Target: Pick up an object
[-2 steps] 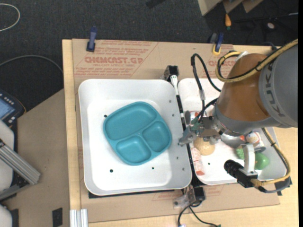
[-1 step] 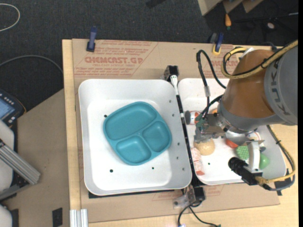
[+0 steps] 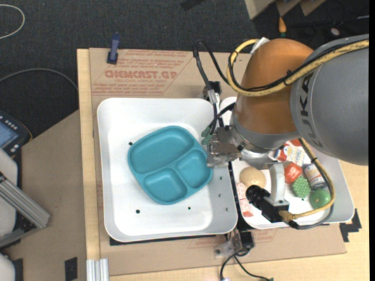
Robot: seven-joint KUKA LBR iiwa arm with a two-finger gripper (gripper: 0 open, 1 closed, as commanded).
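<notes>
Looming closest, the grey arm [image 3: 334, 98] with its orange band [image 3: 269, 86] hangs just right of the teal divided plate [image 3: 167, 165]. The gripper [image 3: 218, 148] sits at the plate's right rim, apparently touching it; whether it is open or closed cannot be told. The plate lies flat in the left white bin [image 3: 111, 151], roughly at its middle, three compartments facing up. Right of the plate, past the gripper, the right bin [image 3: 344, 208] holds a beige ball [image 3: 253, 176], a red piece [image 3: 292, 172] and a green textured piece [image 3: 301, 187].
</notes>
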